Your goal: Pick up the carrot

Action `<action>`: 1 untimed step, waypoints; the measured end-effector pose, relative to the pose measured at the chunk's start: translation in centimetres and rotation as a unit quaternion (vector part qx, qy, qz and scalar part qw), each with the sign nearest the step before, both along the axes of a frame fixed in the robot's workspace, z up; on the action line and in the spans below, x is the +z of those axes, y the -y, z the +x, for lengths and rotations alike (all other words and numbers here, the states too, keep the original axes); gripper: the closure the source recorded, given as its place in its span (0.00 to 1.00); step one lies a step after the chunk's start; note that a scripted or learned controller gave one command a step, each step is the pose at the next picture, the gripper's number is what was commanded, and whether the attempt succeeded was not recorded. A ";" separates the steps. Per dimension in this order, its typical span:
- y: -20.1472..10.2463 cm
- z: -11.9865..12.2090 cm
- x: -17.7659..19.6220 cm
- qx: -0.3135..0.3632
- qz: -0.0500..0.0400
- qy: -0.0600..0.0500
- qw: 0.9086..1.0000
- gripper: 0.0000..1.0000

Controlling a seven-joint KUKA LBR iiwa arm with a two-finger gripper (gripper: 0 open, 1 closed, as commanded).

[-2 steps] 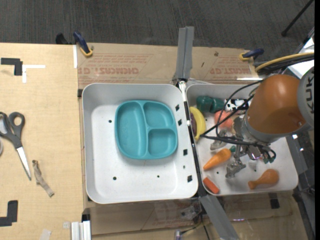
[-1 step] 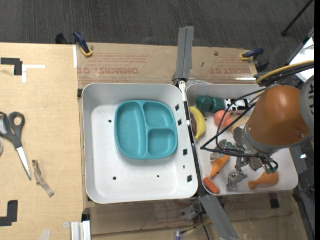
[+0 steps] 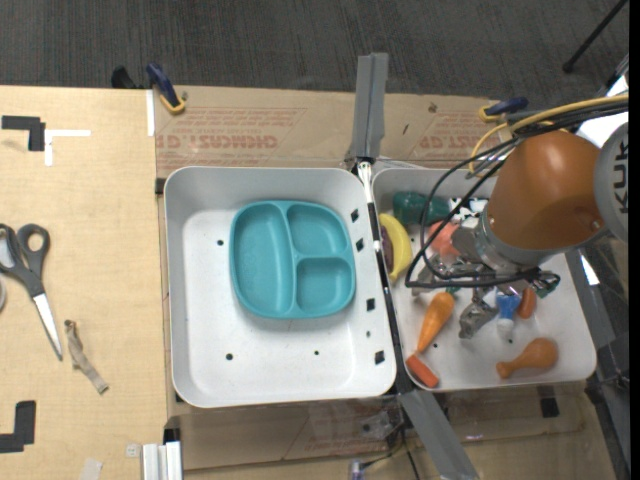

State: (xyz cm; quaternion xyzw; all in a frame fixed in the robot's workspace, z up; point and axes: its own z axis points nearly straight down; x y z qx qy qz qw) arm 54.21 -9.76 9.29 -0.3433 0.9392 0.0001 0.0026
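I see the tapered orange carrot lying in the right bin, metal gripper just beside it; grip state unclear.

The carrot looks like smooth orange plastic; the teal plate is matt plastic, the bins glossy white.

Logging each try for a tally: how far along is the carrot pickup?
Done: the arm is over the right bin. In hand: the gripper hangs just right of the carrot. Left: everything that counts, since the carrot lies on the bin floor beside the banana and chicken drumstick.
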 end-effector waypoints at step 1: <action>-0.1 0.1 0.9 -0.002 0.001 0.001 1.000 1.00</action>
